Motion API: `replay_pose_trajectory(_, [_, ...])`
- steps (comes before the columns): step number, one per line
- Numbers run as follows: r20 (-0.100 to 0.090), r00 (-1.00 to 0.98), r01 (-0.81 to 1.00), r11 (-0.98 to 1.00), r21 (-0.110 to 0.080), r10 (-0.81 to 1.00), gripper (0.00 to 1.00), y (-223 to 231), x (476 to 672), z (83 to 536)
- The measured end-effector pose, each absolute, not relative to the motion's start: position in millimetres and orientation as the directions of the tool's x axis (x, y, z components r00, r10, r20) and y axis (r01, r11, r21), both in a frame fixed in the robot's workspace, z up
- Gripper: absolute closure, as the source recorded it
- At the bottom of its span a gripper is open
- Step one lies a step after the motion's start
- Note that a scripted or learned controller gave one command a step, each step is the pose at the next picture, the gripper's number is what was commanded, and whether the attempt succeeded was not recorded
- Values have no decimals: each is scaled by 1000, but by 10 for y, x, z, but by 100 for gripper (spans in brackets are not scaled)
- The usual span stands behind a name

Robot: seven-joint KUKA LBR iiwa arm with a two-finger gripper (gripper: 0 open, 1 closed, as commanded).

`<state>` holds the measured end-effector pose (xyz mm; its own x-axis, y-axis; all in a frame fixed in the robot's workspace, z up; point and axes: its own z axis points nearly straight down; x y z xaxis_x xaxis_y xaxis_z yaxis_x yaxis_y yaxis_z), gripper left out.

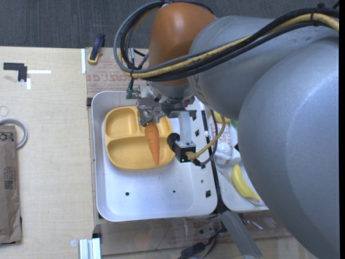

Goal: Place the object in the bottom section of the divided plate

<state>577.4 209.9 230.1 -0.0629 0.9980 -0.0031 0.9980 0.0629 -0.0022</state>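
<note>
A yellow divided plate (123,151) lies in the upper part of the left white bin (145,201). An orange carrot (153,143) hangs thick end up over the plate's right side. Its tip points down over the lower, larger section near the rim. My gripper (149,117) is right above it, under the orange wrist band, and its fingers are shut on the carrot's top end. The arm hides the plate's upper right corner.
A banana (245,185) lies in the right bin among white and yellow items, mostly hidden by the arm. On the bench to the left are a brown paper bag (8,188) and a metal ring (20,131). A blue-and-yellow tool (97,47) lies behind the bins.
</note>
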Motion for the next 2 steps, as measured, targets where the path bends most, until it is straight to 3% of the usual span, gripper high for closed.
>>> replay_pose_trajectory(1, [-3,-62,998,62,-2,998,0,2097,5775,2302])
replay_pose_trajectory(2, [-6,-63,998,63,-4,998,100,2089,5779,2385])
